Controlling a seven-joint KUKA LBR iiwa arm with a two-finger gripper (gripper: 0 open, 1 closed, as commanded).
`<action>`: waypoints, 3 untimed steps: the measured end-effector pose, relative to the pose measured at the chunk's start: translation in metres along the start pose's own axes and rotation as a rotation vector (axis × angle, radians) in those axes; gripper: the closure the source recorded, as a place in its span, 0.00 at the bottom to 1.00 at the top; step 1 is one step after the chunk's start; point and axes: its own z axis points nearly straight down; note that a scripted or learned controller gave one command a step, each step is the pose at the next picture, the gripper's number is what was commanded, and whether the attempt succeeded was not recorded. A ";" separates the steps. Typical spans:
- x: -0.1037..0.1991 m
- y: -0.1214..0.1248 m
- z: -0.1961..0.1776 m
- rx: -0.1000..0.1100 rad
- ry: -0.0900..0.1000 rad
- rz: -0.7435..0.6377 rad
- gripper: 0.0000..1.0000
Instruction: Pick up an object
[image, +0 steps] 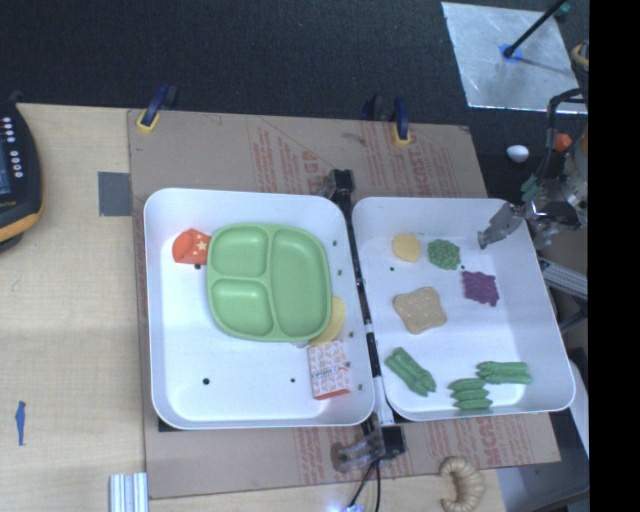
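1. We judge the pick to be at its approach stage: the gripper hangs over the far right corner of the right bin, with nothing between its fingers that we can see.
2. Whether those fingers stand wide or narrow we cannot tell; the tip is small and grey against the white bin.
3. No single object is named, so the candidates all lie in the right bin: a yellow round piece, a green broccoli-like piece, a purple bunch, a tan cracker-like piece and green bean pods toward the near edge.
4. The broccoli-like piece is nearest the gripper, so we expect the next move to need a short shift leftward and a descent over it.
5. The arm enters from the right, its wrist angled down and to the left.
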 end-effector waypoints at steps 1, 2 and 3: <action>-0.008 -0.021 0.093 0.007 0.001 0.000 0.00; -0.007 -0.014 0.134 0.004 0.001 -0.004 0.00; -0.008 -0.013 0.120 0.000 0.000 -0.004 1.00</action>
